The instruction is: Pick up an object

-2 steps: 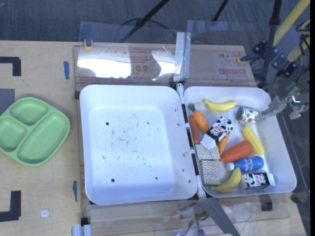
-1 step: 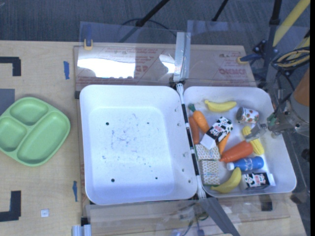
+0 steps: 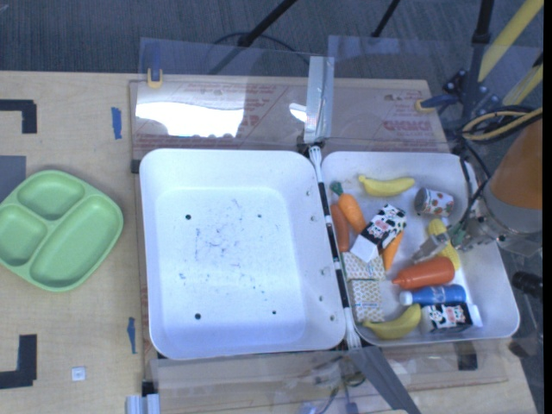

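Bench space at the frame's left holds a green plate (image 3: 56, 228). Next, the left bin (image 3: 164, 179) has a bare floor. The right bin (image 3: 496, 270) is crowded: carrot (image 3: 349, 211), bananas (image 3: 385, 185), orange bottle (image 3: 424, 273). The gripper (image 3: 442, 241) hangs spread, empty, above that bottle by the right rim.

No legible text anywhere. Reddish print on the clear panel (image 3: 405, 115) behind the right bin: too blurred to read. Cow-pattern carton (image 3: 382, 226) and the blue-and-white bottle (image 3: 442, 307) carry black-and-white markings, no readable lettering. The small can (image 3: 434, 202) has a label, too small to make out. Small white tag (image 3: 78, 373) on the desk (image 3: 69, 335): unreadable.
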`<state>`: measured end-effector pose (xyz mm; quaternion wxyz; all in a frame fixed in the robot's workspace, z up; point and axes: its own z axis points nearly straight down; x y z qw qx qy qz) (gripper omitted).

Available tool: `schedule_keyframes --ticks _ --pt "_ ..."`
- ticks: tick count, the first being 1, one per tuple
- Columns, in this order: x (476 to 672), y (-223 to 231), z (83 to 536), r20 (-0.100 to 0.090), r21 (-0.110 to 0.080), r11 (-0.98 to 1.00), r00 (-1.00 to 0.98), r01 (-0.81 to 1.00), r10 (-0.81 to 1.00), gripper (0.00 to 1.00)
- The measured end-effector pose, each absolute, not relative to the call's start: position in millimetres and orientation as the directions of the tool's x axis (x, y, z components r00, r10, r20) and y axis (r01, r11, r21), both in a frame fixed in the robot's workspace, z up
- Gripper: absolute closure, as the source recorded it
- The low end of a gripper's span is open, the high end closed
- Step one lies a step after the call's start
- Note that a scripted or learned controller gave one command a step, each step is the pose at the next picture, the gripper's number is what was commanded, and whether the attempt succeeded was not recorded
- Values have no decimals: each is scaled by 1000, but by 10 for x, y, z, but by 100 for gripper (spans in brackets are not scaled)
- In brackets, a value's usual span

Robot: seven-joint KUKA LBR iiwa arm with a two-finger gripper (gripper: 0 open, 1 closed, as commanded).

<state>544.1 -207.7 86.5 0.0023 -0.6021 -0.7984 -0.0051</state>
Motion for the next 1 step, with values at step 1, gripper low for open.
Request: schedule_keyframes --ticks 1 --pt "5442 -2116 955 2 4 272 -272 962 962 100"
